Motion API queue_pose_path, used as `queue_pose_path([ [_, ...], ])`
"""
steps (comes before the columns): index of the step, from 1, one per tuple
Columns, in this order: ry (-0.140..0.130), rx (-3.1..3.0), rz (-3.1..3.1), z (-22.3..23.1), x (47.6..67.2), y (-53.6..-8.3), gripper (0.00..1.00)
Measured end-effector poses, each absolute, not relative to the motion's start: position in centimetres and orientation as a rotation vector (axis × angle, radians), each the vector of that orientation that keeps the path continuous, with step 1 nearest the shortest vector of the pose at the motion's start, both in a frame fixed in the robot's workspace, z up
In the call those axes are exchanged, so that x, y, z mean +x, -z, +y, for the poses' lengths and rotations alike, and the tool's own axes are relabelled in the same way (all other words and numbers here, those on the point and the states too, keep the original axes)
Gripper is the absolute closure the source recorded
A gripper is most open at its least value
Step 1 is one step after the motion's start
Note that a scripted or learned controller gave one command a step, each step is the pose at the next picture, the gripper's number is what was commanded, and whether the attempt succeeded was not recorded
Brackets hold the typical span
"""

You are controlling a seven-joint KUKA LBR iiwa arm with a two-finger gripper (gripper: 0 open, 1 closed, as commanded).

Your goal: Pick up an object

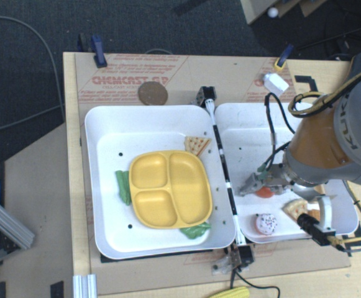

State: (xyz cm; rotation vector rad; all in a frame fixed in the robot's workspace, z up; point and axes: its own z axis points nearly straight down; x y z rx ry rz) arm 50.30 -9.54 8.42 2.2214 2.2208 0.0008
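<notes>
Yellow three-compartment plate [170, 188] sits in the middle of the left bin [99, 166], nothing in its wells as far as I can see. Green leafy pieces poke out from under it: one [124, 187] at its left edge, one [196, 230] at its lower right. A tan cracker-like piece [197, 144] lies just off the plate's top right corner, near the divider between bins.

In the right bin [242, 123] I've got the arm [329, 141] reaching in from the right, orange band above the wrist. Gripper [259, 185] is low in the bin, pointing left; I can't tell how its claw stands, the metal parts blur together there. A small red-orange object [265, 192] lies right at the gripper tip, touching or just under it; can't say it's held. A white speckled ball-like item [266, 223] sits near the bin's front edge, apart from the gripper. A tan bread-like item [296, 208] is to its right, beside the wrist hardware.
</notes>
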Motion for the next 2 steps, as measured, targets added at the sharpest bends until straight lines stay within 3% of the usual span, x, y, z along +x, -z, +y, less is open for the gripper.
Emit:
queue_pose_path([
  [1, -0.002, 2.221, 2.22, -9.5, 50.3, -9.4, 1.0],
  [2, -0.002, 2.22, 2.223, -2.8, 53.9, -18.5, 1.0],
])
